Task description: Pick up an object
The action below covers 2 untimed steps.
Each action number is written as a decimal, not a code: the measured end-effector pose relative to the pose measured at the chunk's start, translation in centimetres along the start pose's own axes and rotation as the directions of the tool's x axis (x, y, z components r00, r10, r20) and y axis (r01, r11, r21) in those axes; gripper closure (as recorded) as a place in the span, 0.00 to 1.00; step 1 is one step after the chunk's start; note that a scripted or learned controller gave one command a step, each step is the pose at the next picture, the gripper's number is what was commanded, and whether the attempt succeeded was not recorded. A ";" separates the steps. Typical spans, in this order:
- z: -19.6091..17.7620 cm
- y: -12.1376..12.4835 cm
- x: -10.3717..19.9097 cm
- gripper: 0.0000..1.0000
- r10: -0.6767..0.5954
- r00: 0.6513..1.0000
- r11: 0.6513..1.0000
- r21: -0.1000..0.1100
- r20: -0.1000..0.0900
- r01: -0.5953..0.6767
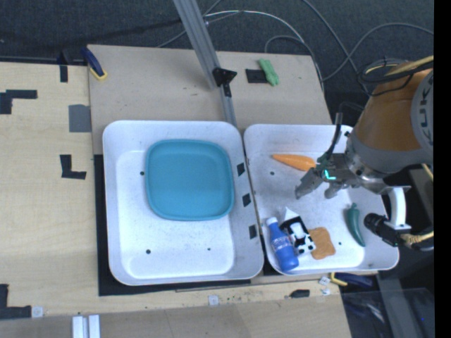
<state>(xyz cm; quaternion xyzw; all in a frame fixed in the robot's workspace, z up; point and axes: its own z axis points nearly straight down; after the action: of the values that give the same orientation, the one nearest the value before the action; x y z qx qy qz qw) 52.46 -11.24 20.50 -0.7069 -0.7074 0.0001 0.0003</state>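
we see the end effector (pixel 318 186) spread open, gripping nothing, over the right bin (pixel 366 259). the carrot (pixel 294 162) lies just beside it; the blue bottle (pixel 282 245) sits near the front.

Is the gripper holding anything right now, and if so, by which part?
Nothing is held. The gripper hangs over bare floor of the right bin, just below the carrot, jaws spread with nothing between them.
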 end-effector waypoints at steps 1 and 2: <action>0.0 0.0 0.0 0.00 0.000 1.000 1.000 0.000 0.000 0.000; 6.2 0.2 0.4 0.00 0.000 1.000 1.000 0.005 0.000 0.000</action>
<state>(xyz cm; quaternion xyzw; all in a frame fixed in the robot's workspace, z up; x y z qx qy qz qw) 52.64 -10.85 14.32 -0.7068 -0.7074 0.0019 0.0024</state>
